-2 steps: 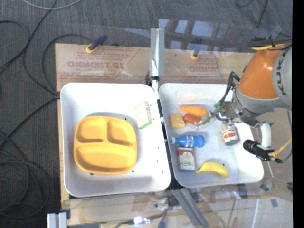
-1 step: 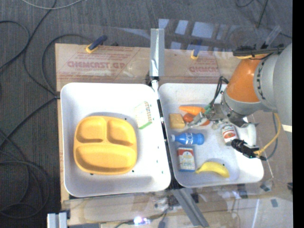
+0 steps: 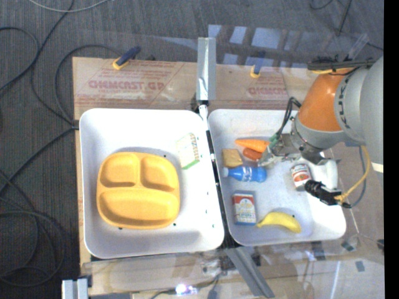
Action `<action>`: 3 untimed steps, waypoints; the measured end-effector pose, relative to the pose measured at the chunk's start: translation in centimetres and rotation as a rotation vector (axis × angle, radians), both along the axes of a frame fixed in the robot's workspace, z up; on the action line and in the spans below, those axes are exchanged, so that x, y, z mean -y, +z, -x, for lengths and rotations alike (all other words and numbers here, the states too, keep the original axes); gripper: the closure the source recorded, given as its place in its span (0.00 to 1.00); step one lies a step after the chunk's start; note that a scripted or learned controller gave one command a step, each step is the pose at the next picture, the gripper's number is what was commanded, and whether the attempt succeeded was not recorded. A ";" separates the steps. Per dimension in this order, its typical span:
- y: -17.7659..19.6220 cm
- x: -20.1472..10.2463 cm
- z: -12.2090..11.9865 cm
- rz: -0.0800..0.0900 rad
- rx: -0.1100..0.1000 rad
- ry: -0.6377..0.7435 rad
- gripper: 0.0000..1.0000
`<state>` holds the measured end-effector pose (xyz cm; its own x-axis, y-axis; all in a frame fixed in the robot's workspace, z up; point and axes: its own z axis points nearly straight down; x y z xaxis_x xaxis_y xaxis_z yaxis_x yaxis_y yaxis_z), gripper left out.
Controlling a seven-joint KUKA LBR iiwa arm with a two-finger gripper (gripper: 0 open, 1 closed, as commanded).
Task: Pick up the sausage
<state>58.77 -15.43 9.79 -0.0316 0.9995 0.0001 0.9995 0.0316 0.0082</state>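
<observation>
The sausage [image 3: 253,154] looks like a short reddish-orange piece in the right bin [image 3: 324,226], lying just below an orange carrot [image 3: 252,144]. My gripper [image 3: 273,153] reaches in from the right and sits low at the right end of the sausage and carrot, very close to or touching them. Its tip is dark and small against the clutter. The grey arm with its orange band [image 3: 321,111] hangs over the bin's upper right part.
Also in the right bin are a tan bread-like piece [image 3: 232,159], a blue bottle [image 3: 247,174], a red box [image 3: 244,208], a banana [image 3: 279,222] and a red-and-white can [image 3: 300,176]. The left bin [image 3: 93,129] holds a yellow divided tray [image 3: 138,190] and a small packet [image 3: 188,151].
</observation>
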 end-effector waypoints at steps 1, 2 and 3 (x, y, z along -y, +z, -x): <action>10.4 3.8 -1.6 0.003 -0.009 0.022 1.00; 10.4 3.8 -1.6 0.003 -0.010 0.022 0.00; 2.4 1.9 -0.8 0.001 -0.011 0.095 0.00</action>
